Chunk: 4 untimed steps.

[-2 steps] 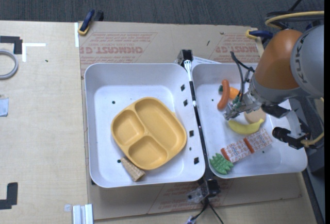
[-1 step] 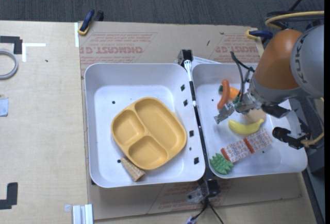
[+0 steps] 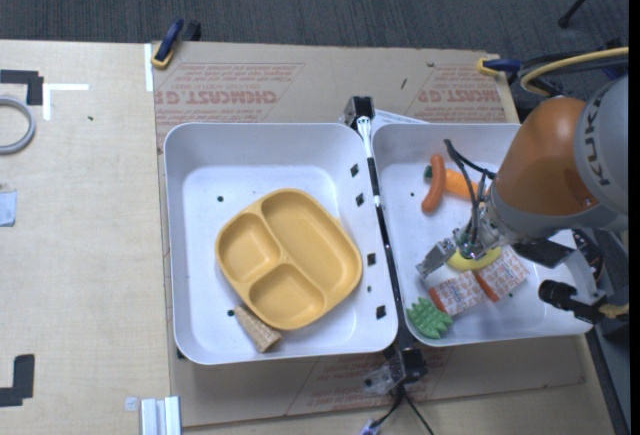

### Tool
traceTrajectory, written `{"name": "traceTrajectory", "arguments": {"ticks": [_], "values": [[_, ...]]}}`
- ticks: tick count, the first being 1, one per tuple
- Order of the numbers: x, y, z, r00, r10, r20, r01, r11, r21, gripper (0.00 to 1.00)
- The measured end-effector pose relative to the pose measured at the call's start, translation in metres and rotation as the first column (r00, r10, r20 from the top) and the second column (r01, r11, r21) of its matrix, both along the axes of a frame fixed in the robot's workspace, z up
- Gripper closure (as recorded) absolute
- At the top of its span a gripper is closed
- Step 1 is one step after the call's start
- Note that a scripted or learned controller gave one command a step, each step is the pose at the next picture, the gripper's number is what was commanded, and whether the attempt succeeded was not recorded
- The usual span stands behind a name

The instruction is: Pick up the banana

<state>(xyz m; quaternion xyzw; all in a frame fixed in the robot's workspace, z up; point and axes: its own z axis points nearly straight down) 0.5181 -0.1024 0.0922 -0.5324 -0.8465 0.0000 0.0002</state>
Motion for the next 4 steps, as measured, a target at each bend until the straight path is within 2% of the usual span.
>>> {"name": "traceTrajectory", "arguments": {"ticks": [1,2,3,4], "values": [[0.000,0.000,0.000,1.000,0.000,0.000,0.000,1.000,0.000,0.00],[0.040,-0.057,0.000,0.980,-0.198,0.002,0.198,0.980,-0.001,0.00],[0.040,-0.057,0.010,0.980,-0.201,0.003,0.201,0.980,-0.002,1.00],[0.040,-0.057,0.010,0.980,-0.201,0.003,0.201,0.980,-0.002,0.00]]}}
